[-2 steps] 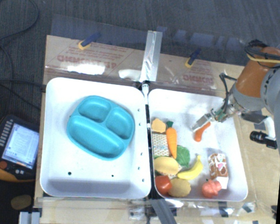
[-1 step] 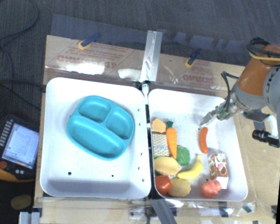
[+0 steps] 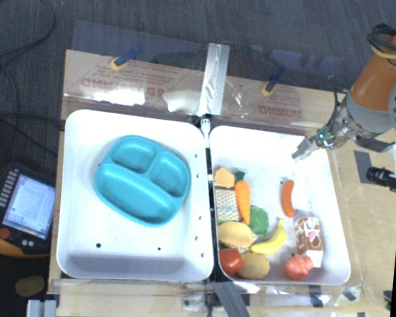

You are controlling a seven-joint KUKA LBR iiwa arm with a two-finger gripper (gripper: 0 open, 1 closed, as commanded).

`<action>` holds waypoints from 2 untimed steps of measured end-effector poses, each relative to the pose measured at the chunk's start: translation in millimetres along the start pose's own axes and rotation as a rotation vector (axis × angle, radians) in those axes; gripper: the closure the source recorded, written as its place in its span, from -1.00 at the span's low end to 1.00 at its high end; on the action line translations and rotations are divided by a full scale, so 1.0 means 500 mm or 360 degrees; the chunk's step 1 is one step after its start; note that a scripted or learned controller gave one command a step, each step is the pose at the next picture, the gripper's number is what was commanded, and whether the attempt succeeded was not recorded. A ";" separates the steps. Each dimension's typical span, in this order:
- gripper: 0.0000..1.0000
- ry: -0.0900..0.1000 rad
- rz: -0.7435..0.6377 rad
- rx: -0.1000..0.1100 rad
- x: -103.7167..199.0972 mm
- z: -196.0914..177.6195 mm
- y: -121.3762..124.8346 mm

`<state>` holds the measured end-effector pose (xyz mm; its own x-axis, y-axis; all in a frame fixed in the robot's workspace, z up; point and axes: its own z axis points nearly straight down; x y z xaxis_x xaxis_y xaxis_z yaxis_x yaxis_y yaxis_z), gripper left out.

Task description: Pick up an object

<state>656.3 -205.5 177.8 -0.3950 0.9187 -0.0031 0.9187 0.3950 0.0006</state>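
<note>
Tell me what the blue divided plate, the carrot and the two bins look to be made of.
Blue divided plate: likely moulded plastic, smooth with a soft sheen and rounded compartment edges. Carrot: seemingly toy plastic, uniform orange with a green top, too even in colour for real produce. The left bin and right bin: probably thin white plastic, glossy, with rounded corners; metal can't be ruled out.

Arm cut off at right edge.

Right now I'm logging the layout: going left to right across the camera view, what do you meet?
Blue tray → carrot → sausage → carton → tool, above the right bin's far right corner.
</note>
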 end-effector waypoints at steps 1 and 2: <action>1.00 -0.0002 0.0022 0.0000 -0.028 -0.343 -0.025; 1.00 -0.0004 -0.0228 0.0001 -0.044 -0.586 0.010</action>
